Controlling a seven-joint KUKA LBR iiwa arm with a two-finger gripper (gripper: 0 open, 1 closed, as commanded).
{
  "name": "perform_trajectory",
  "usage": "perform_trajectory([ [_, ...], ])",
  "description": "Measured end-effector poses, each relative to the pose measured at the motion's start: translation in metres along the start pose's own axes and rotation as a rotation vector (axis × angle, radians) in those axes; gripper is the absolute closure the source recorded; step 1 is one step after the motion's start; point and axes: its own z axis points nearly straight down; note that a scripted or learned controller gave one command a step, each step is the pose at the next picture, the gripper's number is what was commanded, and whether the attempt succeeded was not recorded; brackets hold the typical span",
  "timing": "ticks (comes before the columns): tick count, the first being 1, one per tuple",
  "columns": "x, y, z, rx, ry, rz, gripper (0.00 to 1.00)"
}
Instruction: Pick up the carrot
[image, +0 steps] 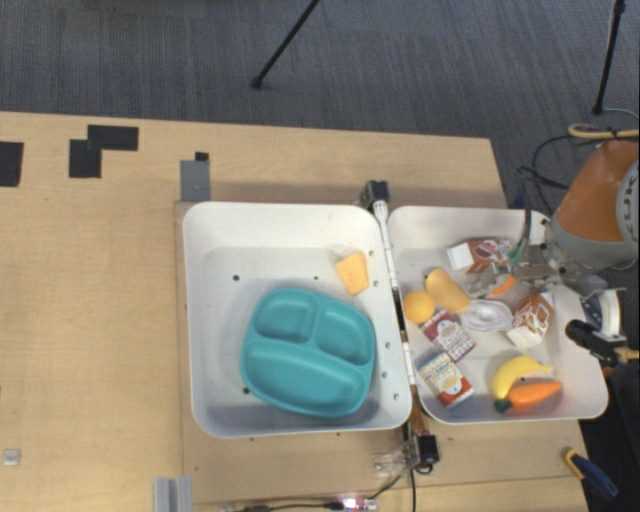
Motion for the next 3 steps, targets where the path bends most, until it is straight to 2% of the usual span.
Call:
perform_trajectory([
  [1, 0.058, 0.007, 0.003, 0.004, -0.011, 0.105, 0.00],
  [2, -0.002, 0.030, 0.001, 0.005, -0.003, 0.034, 0.00],
  [3, -0.004, 0.031, -0.010, -0.001, -0.011, 0.032, 1.00],
])
